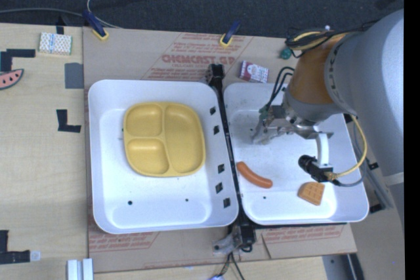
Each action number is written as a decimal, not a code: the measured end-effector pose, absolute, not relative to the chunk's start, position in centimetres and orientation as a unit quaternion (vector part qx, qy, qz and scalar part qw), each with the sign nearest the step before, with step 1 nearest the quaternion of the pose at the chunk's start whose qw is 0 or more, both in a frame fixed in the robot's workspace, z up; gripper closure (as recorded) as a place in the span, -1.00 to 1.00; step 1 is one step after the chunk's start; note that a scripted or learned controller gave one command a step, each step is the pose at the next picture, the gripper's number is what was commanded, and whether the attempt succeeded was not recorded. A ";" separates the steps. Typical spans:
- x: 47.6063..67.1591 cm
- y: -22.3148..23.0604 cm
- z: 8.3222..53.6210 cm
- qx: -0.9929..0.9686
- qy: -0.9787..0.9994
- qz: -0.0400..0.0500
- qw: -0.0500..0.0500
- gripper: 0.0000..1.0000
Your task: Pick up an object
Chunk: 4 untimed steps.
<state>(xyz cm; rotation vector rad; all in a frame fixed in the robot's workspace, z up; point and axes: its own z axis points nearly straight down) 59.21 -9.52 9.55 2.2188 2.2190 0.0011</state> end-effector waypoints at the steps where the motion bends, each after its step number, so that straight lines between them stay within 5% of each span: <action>1: 59.2 -9.5 9.5 0.707 0.707 0.000 0.002 -1.00; 2: 61.4 -9.6 8.5 0.707 0.707 0.000 -0.001 -1.00; 3: 61.5 -9.6 9.5 0.707 0.708 0.001 0.001 1.00; 4: 61.5 -9.6 9.5 0.707 0.708 0.001 0.001 -1.00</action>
